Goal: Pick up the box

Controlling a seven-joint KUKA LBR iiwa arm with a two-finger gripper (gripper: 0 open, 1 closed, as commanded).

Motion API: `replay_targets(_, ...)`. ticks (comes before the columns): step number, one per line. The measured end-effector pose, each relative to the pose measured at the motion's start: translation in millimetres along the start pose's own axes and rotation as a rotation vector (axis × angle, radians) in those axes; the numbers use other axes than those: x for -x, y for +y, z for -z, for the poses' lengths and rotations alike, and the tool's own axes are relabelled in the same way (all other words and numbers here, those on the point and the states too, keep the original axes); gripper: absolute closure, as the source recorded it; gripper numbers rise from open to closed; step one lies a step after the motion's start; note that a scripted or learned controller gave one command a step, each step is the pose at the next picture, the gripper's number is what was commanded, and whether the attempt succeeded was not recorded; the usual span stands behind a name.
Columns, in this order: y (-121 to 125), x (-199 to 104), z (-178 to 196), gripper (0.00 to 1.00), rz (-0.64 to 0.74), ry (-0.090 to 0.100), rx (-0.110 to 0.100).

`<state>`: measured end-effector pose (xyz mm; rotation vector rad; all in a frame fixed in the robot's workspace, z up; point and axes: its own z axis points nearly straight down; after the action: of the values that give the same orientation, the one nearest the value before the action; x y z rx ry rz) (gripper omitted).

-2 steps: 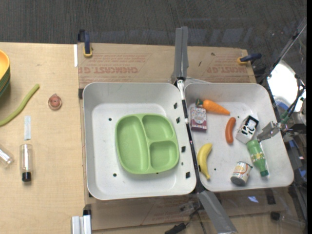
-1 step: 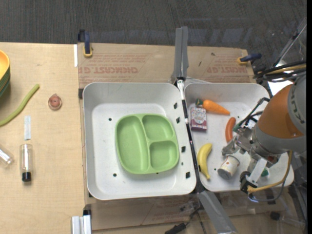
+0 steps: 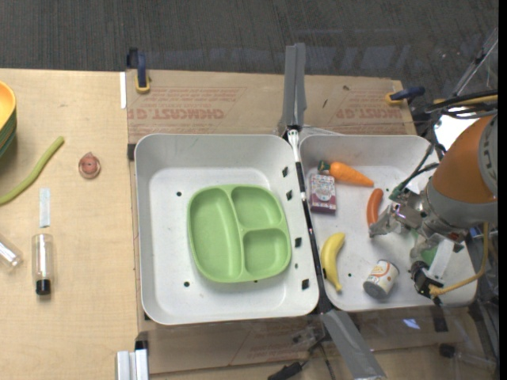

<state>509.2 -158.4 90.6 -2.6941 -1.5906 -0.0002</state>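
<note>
The box [image 3: 322,192] is small, purple and white, and lies flat at the left side of the right bin [image 3: 360,147], close to the divider. My gripper [image 3: 394,218] hangs low over the right half of that bin, about a hand's width to the right of the box. It sits just beside a red chili-like item [image 3: 374,207] and is apart from the box.
Also in the right bin are a carrot [image 3: 351,173] behind the box, a banana [image 3: 333,260] in front of it, and a tipped can [image 3: 381,279] near the front. The left bin [image 3: 158,212] holds a green divided plate [image 3: 240,232]. Loose items lie on the bench at left.
</note>
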Motion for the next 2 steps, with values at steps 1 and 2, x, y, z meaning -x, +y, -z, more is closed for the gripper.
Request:
replay_targets(1,50,-3,0,0.0,0.276,0.021,-0.01)
replay_targets(2,-3,-70,11,0.0,0.555,-0.01,0.006)
